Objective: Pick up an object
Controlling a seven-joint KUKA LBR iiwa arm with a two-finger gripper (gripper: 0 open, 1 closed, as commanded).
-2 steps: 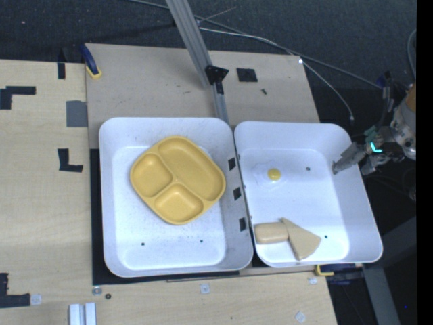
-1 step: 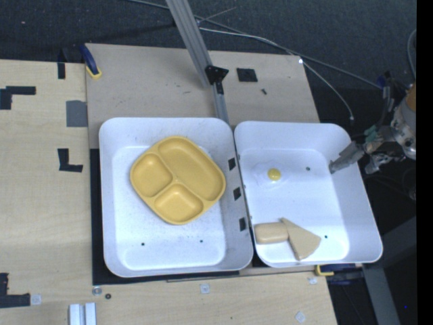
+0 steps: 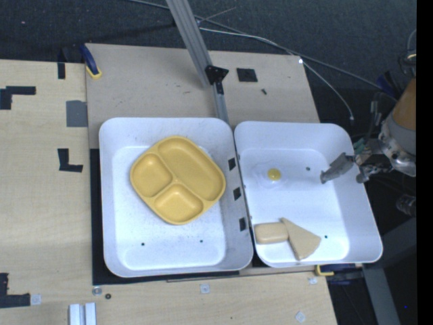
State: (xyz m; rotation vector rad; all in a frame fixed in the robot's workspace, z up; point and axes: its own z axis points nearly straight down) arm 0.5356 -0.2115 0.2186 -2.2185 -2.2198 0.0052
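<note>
Gripper hangs over the right bin's right rim; we cannot tell its state, and it holds nothing we can see. We see a yellow divided plate in the left bin. Right bin: tan wedge touching tan block, small yellow piece apart.

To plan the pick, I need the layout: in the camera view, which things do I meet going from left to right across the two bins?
Yellow divided plate → tan block → tan wedge → tool. The small yellow piece sits above the block, so it is left out.
</note>
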